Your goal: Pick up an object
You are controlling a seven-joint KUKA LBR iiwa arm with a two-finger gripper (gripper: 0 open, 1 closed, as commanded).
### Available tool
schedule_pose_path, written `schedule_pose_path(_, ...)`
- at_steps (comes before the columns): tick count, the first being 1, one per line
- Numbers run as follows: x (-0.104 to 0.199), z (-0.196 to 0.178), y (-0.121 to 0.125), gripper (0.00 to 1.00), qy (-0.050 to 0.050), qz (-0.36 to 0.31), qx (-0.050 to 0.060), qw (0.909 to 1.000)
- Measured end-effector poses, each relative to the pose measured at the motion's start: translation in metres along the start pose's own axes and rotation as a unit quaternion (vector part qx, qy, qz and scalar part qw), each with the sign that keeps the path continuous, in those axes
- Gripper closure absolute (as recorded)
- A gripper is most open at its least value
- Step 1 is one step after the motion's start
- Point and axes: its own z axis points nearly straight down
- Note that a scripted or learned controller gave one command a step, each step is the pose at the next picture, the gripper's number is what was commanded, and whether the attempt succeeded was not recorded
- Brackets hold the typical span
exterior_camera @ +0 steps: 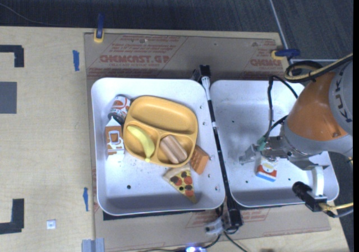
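The gripper (253,154) is hovering in the right bin (241,99), its grip state impossible to tell, just beside a small carton (267,173) lying near the front edge, bare floor spreading leftward

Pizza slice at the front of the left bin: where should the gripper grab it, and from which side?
Come straight down on the pizza slice and pinch its two long edges. It lies flat in the left bin, with bare floor toward the front wall, away from the yellow plate.
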Motion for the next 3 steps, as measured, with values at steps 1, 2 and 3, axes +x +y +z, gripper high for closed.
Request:
schedule_pose_path(1,-0.0001,0.0000,0.0000,0.00,0.000,0.000,0.000,1.0000)
schedule_pose_path(2,-0.0001,0.0002,0.0001,0.00,0.000,0.000,0.000,1.0000)
schedule_pose_path(3,-0.0002,0.0002,0.0001,0.00,0.000,0.000,-0.001,1.0000)
